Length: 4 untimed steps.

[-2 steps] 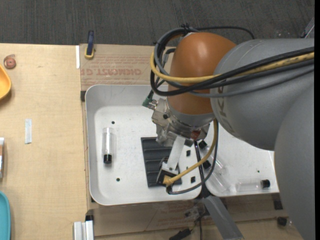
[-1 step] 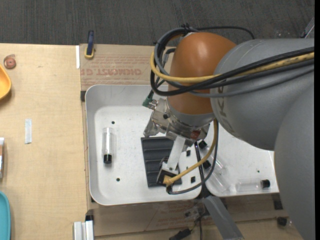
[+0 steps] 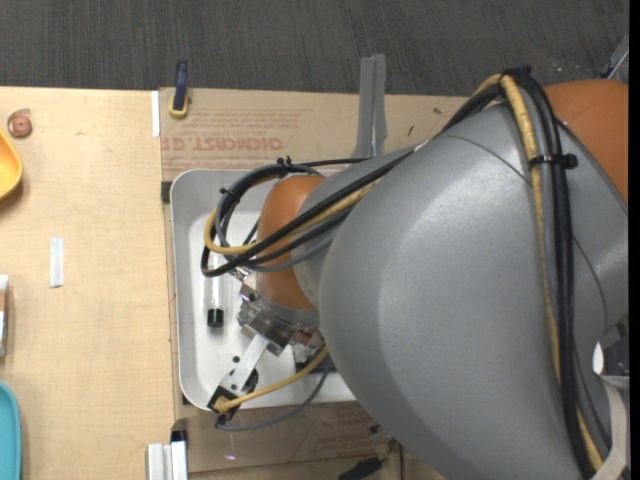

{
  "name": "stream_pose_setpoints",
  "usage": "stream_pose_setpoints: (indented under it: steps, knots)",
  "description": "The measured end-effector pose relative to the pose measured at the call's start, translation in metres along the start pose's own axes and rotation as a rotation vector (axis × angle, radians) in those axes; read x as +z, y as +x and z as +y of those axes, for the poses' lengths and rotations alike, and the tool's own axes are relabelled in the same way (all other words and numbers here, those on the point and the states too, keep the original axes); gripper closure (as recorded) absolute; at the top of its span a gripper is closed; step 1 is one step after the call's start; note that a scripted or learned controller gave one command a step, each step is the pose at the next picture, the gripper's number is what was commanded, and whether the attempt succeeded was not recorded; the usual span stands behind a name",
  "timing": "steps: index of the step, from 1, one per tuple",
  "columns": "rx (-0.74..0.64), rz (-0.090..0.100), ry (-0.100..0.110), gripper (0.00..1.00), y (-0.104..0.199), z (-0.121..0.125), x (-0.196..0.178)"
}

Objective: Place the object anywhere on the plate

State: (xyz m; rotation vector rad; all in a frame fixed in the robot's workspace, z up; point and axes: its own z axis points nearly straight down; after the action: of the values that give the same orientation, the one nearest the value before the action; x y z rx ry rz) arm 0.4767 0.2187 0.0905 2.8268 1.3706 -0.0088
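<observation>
The grey arm [image 3: 470, 298] with its orange band [image 3: 285, 238] reaches in from the right and covers most of the bench. Its gripper [image 3: 264, 326] hangs low inside the white bin [image 3: 190, 268], near the bin's middle. A small object, a clear tube with a black end [image 3: 214, 313], lies on the bin floor just left of the gripper and apart from it. The arm hides the bin's right part and everything beyond it.
The bin sits on brown cardboard [image 3: 240, 128] with red print. A blue clamp [image 3: 180, 86] and a grey post [image 3: 372, 103] stand at the back. On the wooden bench to the left are a yellow dish edge [image 3: 8, 168], a teal edge [image 3: 8, 433] and a white strip [image 3: 57, 263].
</observation>
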Motion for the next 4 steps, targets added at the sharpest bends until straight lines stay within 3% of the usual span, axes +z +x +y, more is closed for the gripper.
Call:
stream_pose_setpoints:
  steps: [3, 4]
  knots:
    - [0.0, 0.0, 0.0, 0.0, 0.0, 0.0, 0.0]
    - [0.016, 0.002, 0.0, 0.0, -0.151, 0.119, -0.1]
